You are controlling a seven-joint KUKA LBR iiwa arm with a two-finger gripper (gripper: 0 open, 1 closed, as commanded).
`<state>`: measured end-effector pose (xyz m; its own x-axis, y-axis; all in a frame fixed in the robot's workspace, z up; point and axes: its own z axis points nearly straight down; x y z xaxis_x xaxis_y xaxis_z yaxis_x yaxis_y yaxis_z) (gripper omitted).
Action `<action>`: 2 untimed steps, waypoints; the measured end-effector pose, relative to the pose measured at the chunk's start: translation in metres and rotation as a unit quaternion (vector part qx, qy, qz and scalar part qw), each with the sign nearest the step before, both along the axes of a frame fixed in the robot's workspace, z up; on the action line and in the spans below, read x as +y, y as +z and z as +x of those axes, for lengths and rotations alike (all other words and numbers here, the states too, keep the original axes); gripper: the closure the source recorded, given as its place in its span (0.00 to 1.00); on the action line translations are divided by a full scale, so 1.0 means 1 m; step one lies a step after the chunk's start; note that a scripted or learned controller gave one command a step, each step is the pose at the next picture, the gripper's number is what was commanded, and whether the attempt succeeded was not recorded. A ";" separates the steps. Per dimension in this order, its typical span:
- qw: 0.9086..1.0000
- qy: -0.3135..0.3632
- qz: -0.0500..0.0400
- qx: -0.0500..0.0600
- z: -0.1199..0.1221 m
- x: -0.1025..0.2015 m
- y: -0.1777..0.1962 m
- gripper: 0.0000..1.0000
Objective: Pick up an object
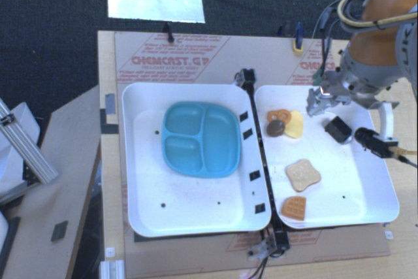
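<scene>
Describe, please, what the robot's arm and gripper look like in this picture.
The arm is grey metal with a rounded orange band above the wrist. Yellow and dark cables loop along its side. The gripper is a small silver-grey unit of metal parts at the tip of the arm.

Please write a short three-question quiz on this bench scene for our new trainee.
1. True or false: the blue divided plate lies in the left bin.
2. Which item lies nearest the front edge of the right bin? A) waffle piece B) toast slice C) yellow cheese piece
3. Fill in: the pincer hangs over the ____ bin.

Key: 1 true; 2 A; 3 right.
</scene>
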<state>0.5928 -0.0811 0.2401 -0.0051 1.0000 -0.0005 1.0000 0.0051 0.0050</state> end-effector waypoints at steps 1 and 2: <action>1.000 0.002 0.001 0.002 -0.013 0.043 0.004 1.00; 1.000 0.002 0.001 0.003 -0.038 0.090 -0.002 1.00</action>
<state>0.5549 0.0087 0.2378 -0.0096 1.0000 0.0019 1.0000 0.0096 -0.0015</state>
